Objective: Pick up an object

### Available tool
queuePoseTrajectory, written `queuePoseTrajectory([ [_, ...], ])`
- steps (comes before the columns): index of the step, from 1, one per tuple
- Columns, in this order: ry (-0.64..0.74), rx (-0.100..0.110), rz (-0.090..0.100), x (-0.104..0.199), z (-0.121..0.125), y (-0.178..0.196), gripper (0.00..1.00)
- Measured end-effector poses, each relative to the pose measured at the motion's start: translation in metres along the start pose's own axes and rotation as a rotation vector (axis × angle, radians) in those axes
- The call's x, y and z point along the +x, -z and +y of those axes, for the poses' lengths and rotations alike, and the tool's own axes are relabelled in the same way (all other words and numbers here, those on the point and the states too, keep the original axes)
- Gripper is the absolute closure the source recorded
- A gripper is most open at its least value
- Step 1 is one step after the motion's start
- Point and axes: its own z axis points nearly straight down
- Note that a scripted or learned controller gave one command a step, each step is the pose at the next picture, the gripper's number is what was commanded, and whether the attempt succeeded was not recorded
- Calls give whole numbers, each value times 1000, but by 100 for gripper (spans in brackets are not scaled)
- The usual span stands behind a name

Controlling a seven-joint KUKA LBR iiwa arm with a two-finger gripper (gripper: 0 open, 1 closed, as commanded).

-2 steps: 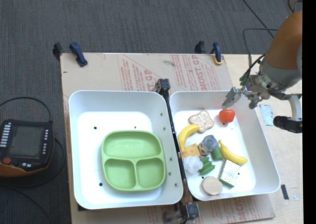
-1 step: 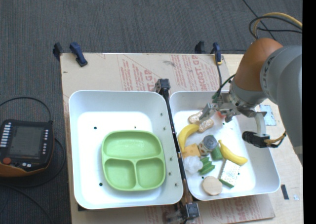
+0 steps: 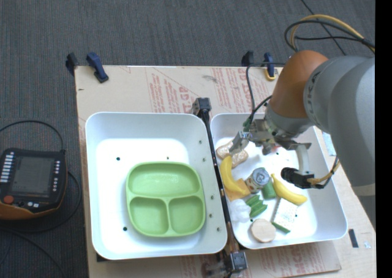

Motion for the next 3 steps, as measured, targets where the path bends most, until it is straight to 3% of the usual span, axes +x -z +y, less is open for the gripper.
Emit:
queuePoseTrajectory([
  [1, -1, -2, 3, 1, 1, 11, 100],
  [2, -1, -2, 3, 1, 1, 11, 0],
  [3, -1, -1, 3, 1, 1, 21, 100],
])
